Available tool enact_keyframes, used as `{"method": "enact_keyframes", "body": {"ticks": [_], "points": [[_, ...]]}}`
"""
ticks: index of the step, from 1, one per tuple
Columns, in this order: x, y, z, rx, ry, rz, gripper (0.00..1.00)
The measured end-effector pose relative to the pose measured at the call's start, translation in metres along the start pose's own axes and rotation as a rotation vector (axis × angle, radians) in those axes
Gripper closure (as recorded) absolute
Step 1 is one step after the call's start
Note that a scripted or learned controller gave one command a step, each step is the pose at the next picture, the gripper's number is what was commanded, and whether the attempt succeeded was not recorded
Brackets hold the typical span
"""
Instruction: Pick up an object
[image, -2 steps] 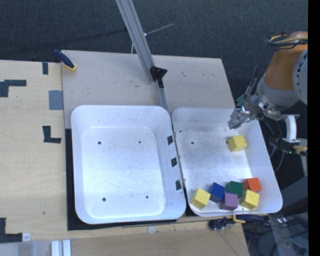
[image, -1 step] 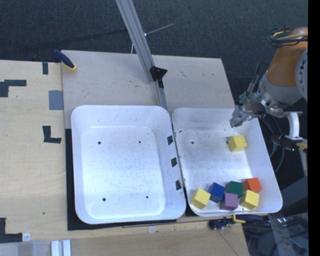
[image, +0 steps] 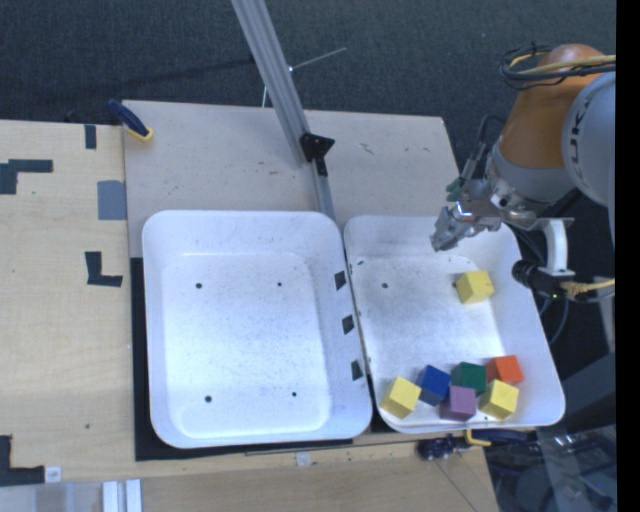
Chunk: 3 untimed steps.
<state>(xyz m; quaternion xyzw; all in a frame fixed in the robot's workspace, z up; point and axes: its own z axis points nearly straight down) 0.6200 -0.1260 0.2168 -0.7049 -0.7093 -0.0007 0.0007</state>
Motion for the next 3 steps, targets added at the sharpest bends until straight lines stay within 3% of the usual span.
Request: {"method": "enact_keyframes", "body": {"ticks": [3], "points": [[0.172, 0.02, -0.005, 0.001, 0.0, -0.002, 1.0]]}}
